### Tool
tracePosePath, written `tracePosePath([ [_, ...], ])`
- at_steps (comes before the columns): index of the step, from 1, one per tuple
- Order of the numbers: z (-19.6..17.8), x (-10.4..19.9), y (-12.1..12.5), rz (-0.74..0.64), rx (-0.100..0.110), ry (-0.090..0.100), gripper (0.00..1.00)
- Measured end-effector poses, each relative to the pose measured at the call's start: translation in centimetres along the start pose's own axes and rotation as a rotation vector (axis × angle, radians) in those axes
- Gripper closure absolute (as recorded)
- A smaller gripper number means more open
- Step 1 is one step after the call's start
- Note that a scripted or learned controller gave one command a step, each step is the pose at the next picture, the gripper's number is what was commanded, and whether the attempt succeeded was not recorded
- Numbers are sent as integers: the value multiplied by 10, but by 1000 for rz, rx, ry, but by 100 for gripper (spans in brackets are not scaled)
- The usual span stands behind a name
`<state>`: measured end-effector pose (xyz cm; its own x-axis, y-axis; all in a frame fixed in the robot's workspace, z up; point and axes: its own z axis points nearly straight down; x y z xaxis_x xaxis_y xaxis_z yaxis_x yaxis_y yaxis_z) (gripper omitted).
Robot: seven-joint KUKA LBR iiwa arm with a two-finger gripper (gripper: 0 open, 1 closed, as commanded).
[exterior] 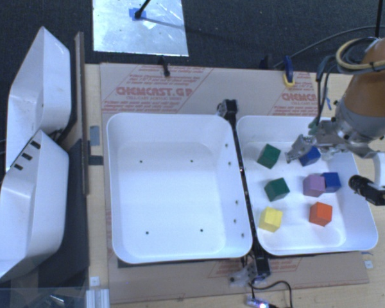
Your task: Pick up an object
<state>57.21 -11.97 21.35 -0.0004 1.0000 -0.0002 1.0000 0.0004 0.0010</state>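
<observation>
Gripping a blue cube [310, 156], the gripper [303, 151] hangs over the right bin [366, 236], green cubes [268, 156] left, purple cube [314, 185] near.

We see the KUKA iiwa arm [366, 104] w/ a rounded grey body and a broad orange band [380, 51] above the wrist, its top edge paler where light hits. Dark cables [346, 55] loop in a bundle beside the band, approx. following the arm's curve; a thin one drops along the grey shell. Below, the wrist narrows to a silver-grey metal gripper [303, 151] assy., angular and blocky, w/ small dark fittings. We can't make out screws or markings at this res.
</observation>
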Motion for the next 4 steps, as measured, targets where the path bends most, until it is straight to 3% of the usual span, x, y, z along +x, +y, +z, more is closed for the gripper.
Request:
tracePosePath([
  [1,85,31,16,-3,7,1,0],
  [2,100,6,8,77,1,0,0],
  [3,128,24,-23,0,2,1,0],
  [4,116,23,-22,1,0,0,100],
])
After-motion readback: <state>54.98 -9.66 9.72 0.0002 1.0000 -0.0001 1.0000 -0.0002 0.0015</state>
